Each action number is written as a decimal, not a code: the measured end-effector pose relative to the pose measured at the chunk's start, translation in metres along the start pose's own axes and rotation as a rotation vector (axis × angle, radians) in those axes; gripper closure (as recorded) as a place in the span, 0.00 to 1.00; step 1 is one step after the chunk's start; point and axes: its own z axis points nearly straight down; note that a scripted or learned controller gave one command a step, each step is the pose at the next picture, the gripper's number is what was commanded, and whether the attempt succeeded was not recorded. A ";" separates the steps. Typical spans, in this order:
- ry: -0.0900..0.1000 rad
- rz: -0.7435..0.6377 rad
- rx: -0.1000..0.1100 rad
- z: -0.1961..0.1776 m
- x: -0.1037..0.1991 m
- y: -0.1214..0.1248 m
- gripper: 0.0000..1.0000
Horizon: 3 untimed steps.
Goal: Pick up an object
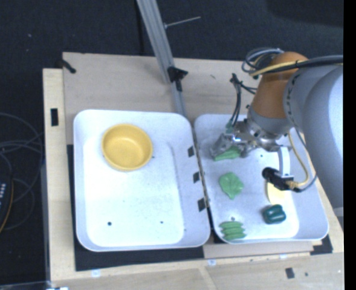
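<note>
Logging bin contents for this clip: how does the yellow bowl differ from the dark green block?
The yellow bowl sits in the left bin; the dark green block lies in the right bin. The bowl is round, hollow and much bigger; the block is small, solid and boxy. The bowl has no neighbours; the block lies among other green pieces. Both rest apart from the claw.
</note>
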 end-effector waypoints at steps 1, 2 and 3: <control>0.000 0.001 -0.006 -0.014 -0.001 0.001 1.00; -0.001 0.001 -0.008 -0.057 -0.006 0.004 1.00; -0.001 0.000 -0.008 -0.100 -0.004 0.005 1.00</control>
